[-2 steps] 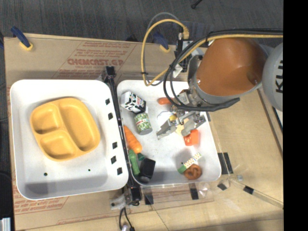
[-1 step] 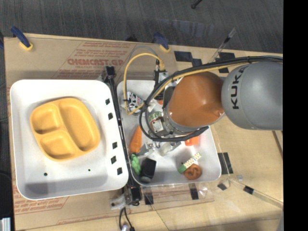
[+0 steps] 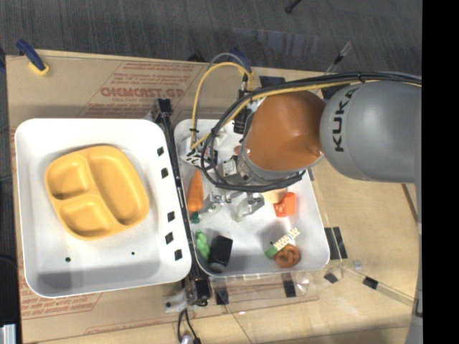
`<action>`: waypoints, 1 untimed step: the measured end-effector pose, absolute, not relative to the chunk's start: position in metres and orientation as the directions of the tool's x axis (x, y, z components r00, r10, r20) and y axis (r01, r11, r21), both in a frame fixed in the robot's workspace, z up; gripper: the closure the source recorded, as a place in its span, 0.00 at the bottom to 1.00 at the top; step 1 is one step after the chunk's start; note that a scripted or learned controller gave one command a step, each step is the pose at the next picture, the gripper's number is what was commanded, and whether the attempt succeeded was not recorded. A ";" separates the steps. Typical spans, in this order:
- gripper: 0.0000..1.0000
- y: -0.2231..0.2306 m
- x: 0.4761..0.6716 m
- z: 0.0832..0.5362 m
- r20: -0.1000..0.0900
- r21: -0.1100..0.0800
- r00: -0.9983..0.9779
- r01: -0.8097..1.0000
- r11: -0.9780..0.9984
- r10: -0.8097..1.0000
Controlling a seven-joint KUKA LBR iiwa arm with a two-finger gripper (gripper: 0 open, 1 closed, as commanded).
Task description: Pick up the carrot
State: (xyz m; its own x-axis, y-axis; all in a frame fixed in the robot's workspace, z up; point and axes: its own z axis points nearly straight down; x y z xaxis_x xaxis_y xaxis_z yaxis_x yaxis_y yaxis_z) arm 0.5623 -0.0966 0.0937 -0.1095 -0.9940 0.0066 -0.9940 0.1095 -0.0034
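Carrot [image 3: 194,192] lies in the right bin [image 3: 315,224], pressed along that bin's left wall, long axis roughly up-and-down in the camera view, just to the camera-left of the end effector [image 3: 231,204]. End effector is low over the bin floor, under the orange wrist band and a tangle of cables; two metal fingertips show, one close beside the carrot's lower end, the other further camera-right, with bare bin floor between them, so it reads as spread apart and gripping nothing. Carrot is not between the fingertips; whether the nearer one touches it is too fine to tell. Other items around the end effector: an orange block [image 3: 286,204] just to its camera-right, a green piece [image 3: 203,246] and a black object [image 3: 219,252] below it toward the near wall, a brown ring-shaped item [image 3: 287,255] with a tag further below and right. Left bin [image 3: 43,271] holds a yellow divided tray [image 3: 97,190], well apart from the work. Judgement on progress: approach largely made, grasp not yet achieved, carrot unlifted. Left to do: shift toward the left wall so the fingers straddle the carrot, close, raise. The wall leaves little room for the outer finger, a likely cause of a miss.
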 end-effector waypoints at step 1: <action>0.00 -0.101 0.650 0.093 -0.002 -0.002 -0.192 -0.981 0.192 -0.981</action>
State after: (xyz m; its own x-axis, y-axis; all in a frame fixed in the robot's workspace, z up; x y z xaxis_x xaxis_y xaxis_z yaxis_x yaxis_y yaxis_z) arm 0.6500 -0.1006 0.0934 -0.1920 -0.9814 -0.0015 -0.9814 0.1920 -0.0018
